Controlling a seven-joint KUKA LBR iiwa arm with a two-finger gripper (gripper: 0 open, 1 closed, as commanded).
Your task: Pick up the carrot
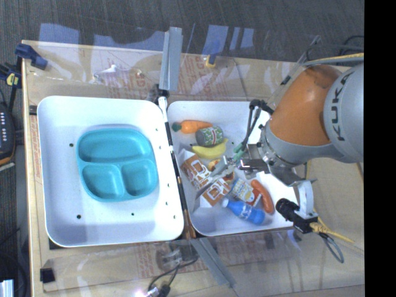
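My pincer [234, 161] hangs low over the middle of the right bin [185, 113], its thin metal tips lost among the packets, so I cannot tell whether it is spread or pressed together, and I see nothing held in it. Just beneath it lie crinkled brown-and-white snack packets [204, 179], flat and glossy, probably slippery. Toward the bin's near edge rest a small blue plastic bottle [245, 211] and a red, sausage-shaped piece [263, 195]. On the other side a smooth yellow banana [209, 150] curves against a rounded, mottled green thing [210, 135]. The carrot [193, 126] lies beyond those, near the bin's far-left corner, orange, tapered, with a green stub toward the left wall; it touches the green thing, and I judge that crowding will make a clean pinch awkward. I am not yet above it. The left bin [49, 166] holds a teal, three-compartment tray [117, 163], and both bins sit side by side on the counter [74, 79].
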